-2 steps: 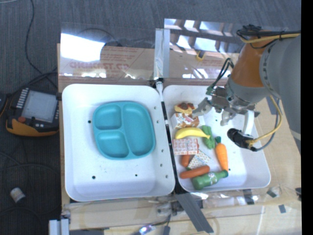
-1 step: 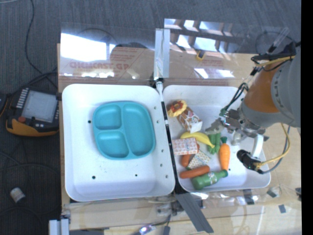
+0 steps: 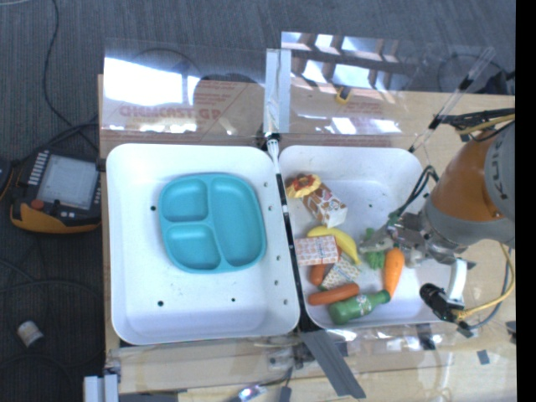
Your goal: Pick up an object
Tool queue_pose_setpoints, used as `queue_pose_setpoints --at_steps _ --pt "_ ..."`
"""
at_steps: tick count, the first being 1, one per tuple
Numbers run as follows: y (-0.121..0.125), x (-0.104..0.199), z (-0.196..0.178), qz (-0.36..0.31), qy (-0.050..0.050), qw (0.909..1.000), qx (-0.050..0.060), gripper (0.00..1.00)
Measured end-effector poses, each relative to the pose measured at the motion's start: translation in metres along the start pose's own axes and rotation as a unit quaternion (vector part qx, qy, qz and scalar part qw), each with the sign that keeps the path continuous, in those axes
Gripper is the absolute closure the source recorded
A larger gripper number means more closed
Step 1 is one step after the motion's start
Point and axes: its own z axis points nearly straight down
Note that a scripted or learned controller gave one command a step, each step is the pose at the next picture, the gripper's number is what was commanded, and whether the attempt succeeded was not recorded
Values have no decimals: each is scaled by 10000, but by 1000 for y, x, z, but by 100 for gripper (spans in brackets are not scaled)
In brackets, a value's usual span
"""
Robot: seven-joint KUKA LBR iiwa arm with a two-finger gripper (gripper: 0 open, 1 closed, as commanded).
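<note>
Two white bins (image 3: 126, 224), one blue plate (image 3: 212, 223), two carrots (image 3: 392, 271); tool (image 3: 394, 239) grip unclear.

Grey-bodied arm (image 3: 501, 174) of rounded, tube-like segments, smooth and matt. Broad orange band (image 3: 466, 193) wrapped round the segment above the wrist, glossy, catching a pale highlight. Part of dark lettering on the grey shell just above that band, too cropped to read. Below the band, a darker grey wrist block with small metal fittings and bracket edges. Black cables looped along the outer side, one thin black line curving past the orange band. Yellow cable (image 3: 484, 308) trailing low beside a black one. White bracket piece (image 3: 456, 280) with a black rounded part beneath. Gripper (image 3: 387, 239) in dull grey metal, details too small to tell.
</note>
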Motion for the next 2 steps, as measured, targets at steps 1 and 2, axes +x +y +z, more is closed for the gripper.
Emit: queue_pose_setpoints --at_steps 1,2 --pt "3 1 -12 -5 4 10000 -41 100" --pt "36 34 -117 48 -11 10000 84 100"
